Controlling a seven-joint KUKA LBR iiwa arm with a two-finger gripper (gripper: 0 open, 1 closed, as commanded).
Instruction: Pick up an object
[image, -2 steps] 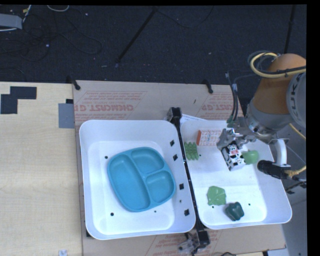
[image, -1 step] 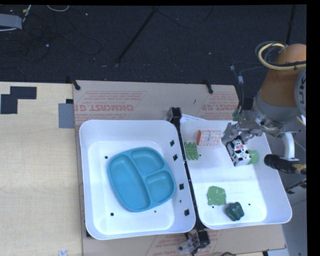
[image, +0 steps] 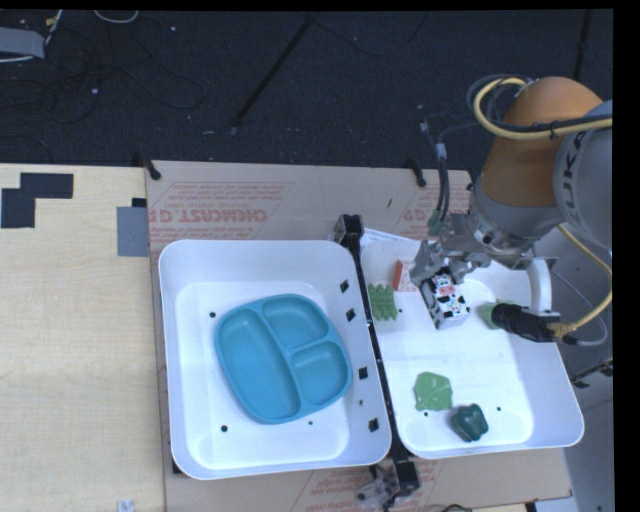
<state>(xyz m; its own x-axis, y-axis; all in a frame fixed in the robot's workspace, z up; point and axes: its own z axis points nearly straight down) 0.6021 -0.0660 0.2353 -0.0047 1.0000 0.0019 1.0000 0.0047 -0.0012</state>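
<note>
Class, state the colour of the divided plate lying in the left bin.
The divided plate is light blue, clearest in the camera view.

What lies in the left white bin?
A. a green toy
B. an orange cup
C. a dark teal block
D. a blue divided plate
D: the blue divided plate lies alone inside the left bin; the green and teal things sit in the right bin.
</note>
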